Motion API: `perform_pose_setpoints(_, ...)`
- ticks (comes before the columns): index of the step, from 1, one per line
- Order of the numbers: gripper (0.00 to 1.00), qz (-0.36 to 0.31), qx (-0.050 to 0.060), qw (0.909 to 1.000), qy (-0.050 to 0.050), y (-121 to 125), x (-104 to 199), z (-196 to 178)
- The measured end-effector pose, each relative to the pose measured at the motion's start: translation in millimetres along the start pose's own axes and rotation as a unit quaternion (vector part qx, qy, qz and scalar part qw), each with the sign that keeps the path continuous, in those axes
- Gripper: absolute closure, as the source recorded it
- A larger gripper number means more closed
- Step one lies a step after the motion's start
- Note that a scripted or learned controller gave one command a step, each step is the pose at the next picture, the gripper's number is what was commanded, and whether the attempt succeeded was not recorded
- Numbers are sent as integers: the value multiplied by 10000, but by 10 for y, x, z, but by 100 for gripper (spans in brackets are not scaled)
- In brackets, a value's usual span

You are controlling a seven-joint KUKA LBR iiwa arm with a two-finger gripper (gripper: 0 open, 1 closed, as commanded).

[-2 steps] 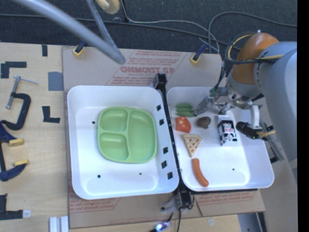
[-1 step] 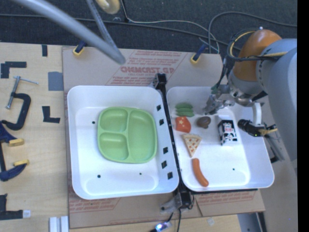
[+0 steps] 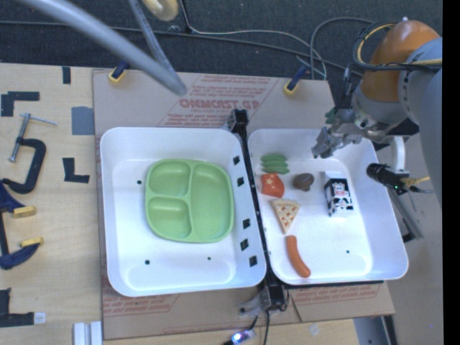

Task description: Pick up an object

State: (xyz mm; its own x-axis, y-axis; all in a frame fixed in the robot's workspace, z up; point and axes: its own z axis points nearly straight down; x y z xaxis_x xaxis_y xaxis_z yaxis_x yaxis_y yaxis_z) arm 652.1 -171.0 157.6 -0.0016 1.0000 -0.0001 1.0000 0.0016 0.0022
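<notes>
The right bin (image 3: 381,254) holds several small items: a green pod (image 3: 274,164), a red piece with a green top (image 3: 272,185), a dark brown lump (image 3: 303,182), a pizza-slice toy (image 3: 286,213), an orange-red sausage (image 3: 297,256) and a black-and-white carton (image 3: 337,195). My gripper (image 3: 323,146) hangs over the far part of the right bin, above and right of the brown lump, apart from every item. Nothing shows between its fingers.
The left bin (image 3: 122,192) bears a green divided plate (image 3: 190,199). A black divider (image 3: 248,192) runs between the bins. Clamps and tools lie on the bench at the far left (image 3: 25,164). A grey pole (image 3: 93,31) crosses the top left.
</notes>
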Motion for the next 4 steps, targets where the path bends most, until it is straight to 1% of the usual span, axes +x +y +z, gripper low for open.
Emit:
perform_pose_setpoints(1,100,2,-15,10000,-6,-69,-3,-601)
perform_pose_setpoints(2,100,0,-11,10000,-6,-58,-1,-1135)
perform_pose_setpoints(3,100,-17,23,10000,3,-91,515,-952)
perform_pose_setpoints(4,100,-23,19,10000,7,-125,1040,-988)
